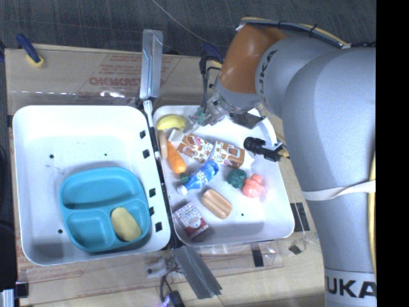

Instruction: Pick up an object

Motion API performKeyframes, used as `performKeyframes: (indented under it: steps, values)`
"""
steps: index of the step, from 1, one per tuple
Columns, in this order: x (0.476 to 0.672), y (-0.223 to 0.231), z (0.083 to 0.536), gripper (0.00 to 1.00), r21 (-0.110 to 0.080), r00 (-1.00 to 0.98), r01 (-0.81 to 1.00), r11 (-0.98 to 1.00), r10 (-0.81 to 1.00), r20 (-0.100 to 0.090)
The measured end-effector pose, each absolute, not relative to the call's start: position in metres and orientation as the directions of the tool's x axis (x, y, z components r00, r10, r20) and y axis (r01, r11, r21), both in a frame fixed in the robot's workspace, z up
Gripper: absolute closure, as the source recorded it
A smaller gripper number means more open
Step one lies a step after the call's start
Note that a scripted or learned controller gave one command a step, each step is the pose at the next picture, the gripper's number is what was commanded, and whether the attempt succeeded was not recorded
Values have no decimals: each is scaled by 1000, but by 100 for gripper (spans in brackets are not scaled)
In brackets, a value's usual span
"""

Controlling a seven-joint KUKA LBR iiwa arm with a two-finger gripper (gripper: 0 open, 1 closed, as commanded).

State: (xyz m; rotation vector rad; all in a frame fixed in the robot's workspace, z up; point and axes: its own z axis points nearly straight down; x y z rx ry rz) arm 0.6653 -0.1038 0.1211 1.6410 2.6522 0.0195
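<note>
My gripper [202, 115] hangs low over the far end of the right bin [278, 204], under the orange wrist band. Just left of it lies a yellow banana [169, 122], and just below it a brown-and-white carton [195, 148]. I see nothing held in the gripper. A second similar carton [229, 153] lies to the right. Below these are an orange carrot [176, 160], a blue bottle [201, 176], a green broccoli piece [236, 177], a pink-orange toy [254, 185], a hot dog bun [216, 203] and a small red carton [190, 220].
The left bin [38, 133] holds a blue divided plate [96, 200] with a yellow potato-like piece [126, 224] in its lower right compartment. The arm's grey body covers the right side of the bench. A metal divider bar [151, 62] stands between the bins at the back.
</note>
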Motion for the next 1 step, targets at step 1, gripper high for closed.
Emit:
performKeyframes:
  steps: [1]
  values:
    - [641, -81, 196, 100, 4, -503, 864, 503, 864, -2]
